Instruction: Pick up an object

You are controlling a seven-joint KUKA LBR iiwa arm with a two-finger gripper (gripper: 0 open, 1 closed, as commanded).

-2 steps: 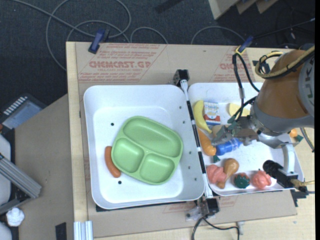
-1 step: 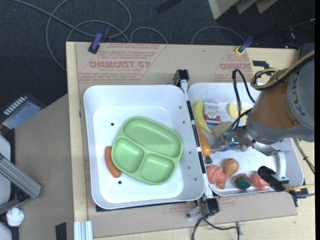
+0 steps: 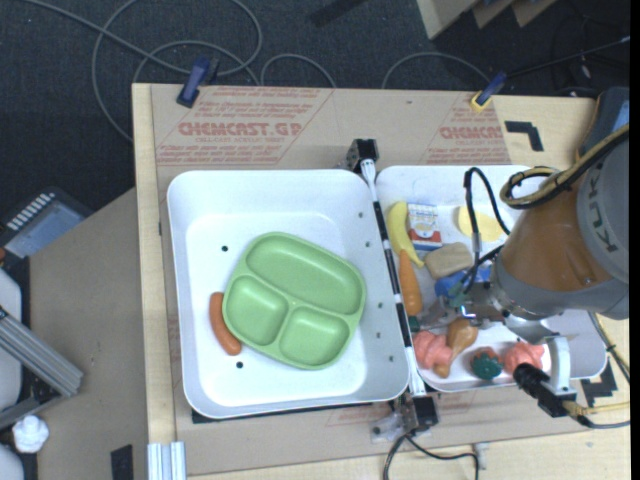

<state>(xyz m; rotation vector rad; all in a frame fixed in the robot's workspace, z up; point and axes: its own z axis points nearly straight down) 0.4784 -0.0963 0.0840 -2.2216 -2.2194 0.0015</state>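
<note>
We judge the arm [image 3: 560,258] mid-reach over the right bin [image 3: 400,183], at 3 o'clock from the green tray [image 3: 295,298]; we cannot tell the jaws' state; next, close on one toy.

The grey arm [image 3: 560,258] reaches in from the right, wrist bent low, orange band showing.

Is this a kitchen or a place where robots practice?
Probably a robot practice lab, not a kitchen. The food in the right bin looks like toys, a green tray sits in the left bin, and cables trail across the carpet.
</note>
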